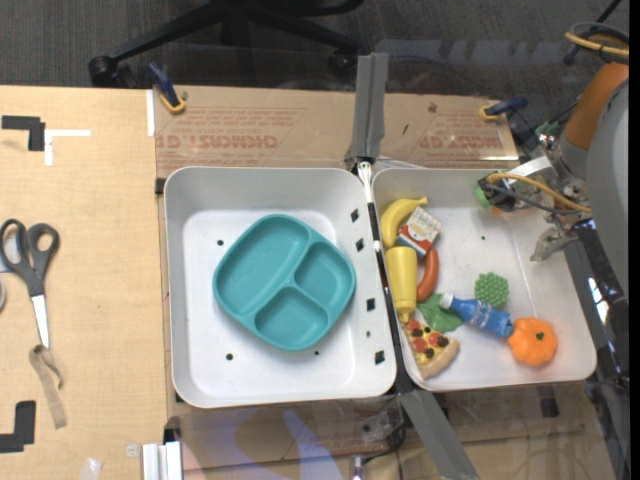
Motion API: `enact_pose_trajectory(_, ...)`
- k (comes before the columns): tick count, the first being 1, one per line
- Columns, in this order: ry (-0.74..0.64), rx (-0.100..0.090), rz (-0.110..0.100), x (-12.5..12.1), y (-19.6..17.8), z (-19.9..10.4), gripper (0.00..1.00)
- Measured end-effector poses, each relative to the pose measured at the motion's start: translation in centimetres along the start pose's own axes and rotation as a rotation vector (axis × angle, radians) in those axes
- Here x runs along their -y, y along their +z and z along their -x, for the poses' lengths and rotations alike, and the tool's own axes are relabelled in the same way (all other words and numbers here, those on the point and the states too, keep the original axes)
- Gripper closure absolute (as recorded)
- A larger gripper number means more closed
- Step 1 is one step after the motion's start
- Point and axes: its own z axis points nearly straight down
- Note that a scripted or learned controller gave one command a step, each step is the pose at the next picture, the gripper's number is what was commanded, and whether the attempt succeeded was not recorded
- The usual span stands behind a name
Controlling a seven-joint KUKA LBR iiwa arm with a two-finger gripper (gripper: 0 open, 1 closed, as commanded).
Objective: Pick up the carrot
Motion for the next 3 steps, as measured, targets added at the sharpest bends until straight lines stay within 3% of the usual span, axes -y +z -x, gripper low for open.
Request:
enact_pose_trajectory(1,-0.026,0.001,0.007,1.8,2.5,5.7,0.0)
enact_pose_trajectory(2,-0.165,0.0,0.006,4.6,3.2,15.3,0.0)
enact_pose_trajectory(3,0.009,0.01,-0.01,1.7,3.4,8.0,0.0)
